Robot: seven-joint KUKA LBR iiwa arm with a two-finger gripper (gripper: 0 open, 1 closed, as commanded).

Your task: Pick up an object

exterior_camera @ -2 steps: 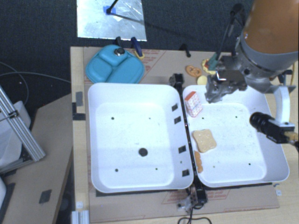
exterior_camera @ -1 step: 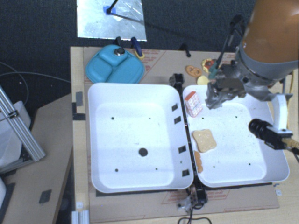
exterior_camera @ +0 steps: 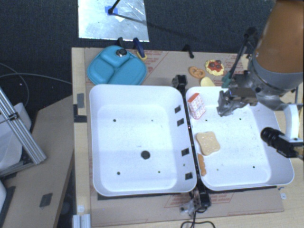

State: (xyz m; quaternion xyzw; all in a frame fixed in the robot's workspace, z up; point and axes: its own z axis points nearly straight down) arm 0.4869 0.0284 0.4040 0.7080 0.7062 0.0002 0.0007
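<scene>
My gripper (exterior_camera: pixel 227 107) hangs over the back of the right bin (exterior_camera: pixel 259 175), below the grey wrist and the orange band. A small white and red carton (exterior_camera: pixel 195 105) stands just to its left, near the divider between the bins, apart from the gripper. A slice of toast (exterior_camera: pixel 208 142) lies nearer the front in the same bin. A thin orange-brown piece (exterior_camera: pixel 201 165) rests against that bin's left wall. Nothing shows held in the gripper.
The left bin (exterior_camera: pixel 109 127) holds one small dark round thing (exterior_camera: pixel 145 155). Behind the bins lie a blue divided plate (exterior_camera: pixel 117 66), a cookie (exterior_camera: pixel 195 72), a red-topped toy pastry (exterior_camera: pixel 214 67) and a pale yellow piece (exterior_camera: pixel 207 82). A black fitting (exterior_camera: pixel 278 141) juts in from the right.
</scene>
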